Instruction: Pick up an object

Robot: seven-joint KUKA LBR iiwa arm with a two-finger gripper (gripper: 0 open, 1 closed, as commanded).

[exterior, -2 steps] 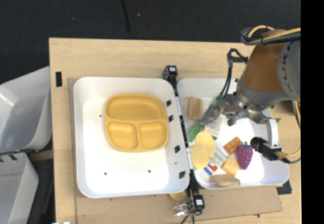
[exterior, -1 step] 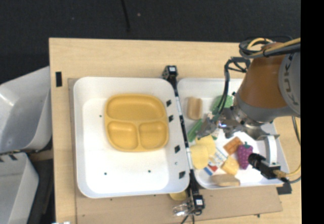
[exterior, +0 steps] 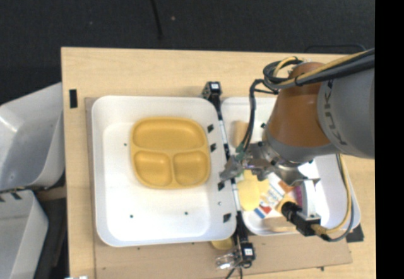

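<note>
**A:** How far had it got with picking something up?

**B:** Not far, by my reading. The arm (exterior: 315, 113) was bent low over the right bin (exterior: 353, 208), with the gripper (exterior: 243, 167) down near that bin's left edge, close to the divider (exterior: 224, 145) between the two bins. Nothing had been lifted clear. I judged it was in the reaching or grasping stage, with the lift still to come.

**B:** As for the gripper's state, I could not tell. The wrist and cables crowded that spot.

**A:** Where were the things it could take?

**B:** A yellow tray (exterior: 170, 151) with three compartments lay flat in the left bin (exterior: 113, 221), well apart from the gripper. In the right bin, a pale yellow flat piece (exterior: 251, 194) sat just beside the gripper, and a few small colourful items (exterior: 274, 199) lay next to it.

**A:** What was hard to make out?

**B:** Most of the right bin was covered by the arm, so whatever lay under it was hidden. The small items were too blurred to name, and I could not say whether the gripper touched anything.
</note>
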